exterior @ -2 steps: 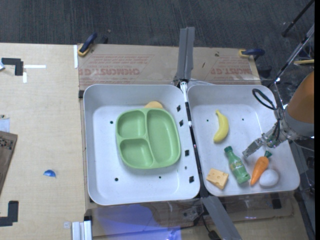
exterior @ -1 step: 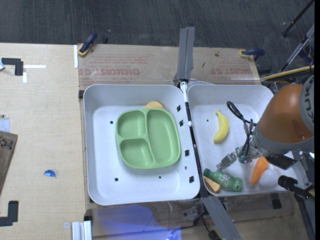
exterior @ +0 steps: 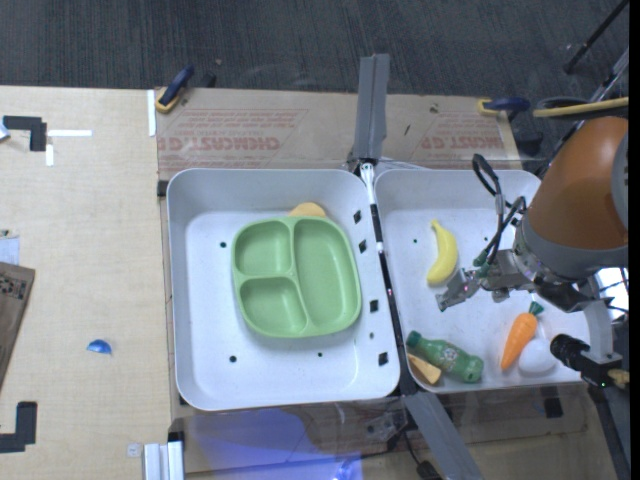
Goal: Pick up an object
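Pale wooden surface spreads under two shallow white bins, with a sheet of printed brown cardboard lying behind them and dark carpet beyond. Seen from the overhead camera, the left white bin carries a light green plastic plate with three compartments, and a small yellowish object peeks out just behind the plate's far rim. A small blue piece sits alone on the wood, well apart from the bins.

The right white bin holds a yellow toy banana, an orange toy carrot with a green top, a green plastic bottle lying on its side and a white rounded object touching the carrot. The grey arm with its orange band reaches in from the right — its tool hovers low over the bin floor, just beside the banana's lower end. Whether the tool is released or clenched cannot be told at this angle — nothing is visibly gripped in it.
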{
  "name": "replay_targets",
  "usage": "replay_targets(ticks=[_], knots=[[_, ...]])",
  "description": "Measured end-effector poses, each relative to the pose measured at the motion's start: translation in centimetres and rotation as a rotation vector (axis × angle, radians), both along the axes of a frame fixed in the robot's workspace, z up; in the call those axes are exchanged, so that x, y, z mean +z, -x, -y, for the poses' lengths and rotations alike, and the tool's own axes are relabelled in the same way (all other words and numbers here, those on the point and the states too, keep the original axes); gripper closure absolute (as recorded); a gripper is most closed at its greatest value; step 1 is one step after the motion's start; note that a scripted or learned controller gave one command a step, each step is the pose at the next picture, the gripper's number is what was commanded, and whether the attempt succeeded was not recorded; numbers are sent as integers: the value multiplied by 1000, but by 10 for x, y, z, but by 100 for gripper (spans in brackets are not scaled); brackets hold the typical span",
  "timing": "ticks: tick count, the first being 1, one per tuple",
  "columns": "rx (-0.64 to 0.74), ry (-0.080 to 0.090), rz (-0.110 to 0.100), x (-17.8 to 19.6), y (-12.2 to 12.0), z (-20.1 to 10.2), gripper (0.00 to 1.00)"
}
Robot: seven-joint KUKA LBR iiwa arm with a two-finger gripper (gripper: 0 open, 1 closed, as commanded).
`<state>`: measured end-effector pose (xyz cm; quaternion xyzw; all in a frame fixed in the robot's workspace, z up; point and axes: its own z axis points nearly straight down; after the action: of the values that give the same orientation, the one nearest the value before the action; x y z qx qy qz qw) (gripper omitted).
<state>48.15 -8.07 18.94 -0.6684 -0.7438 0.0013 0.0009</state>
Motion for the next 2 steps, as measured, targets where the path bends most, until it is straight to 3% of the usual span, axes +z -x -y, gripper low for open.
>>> replay_targets(ticks=[1,2], knots=[[-30,0,0,-97,-60,28,0],[-70,1,-2,-100,-109,14,0]])
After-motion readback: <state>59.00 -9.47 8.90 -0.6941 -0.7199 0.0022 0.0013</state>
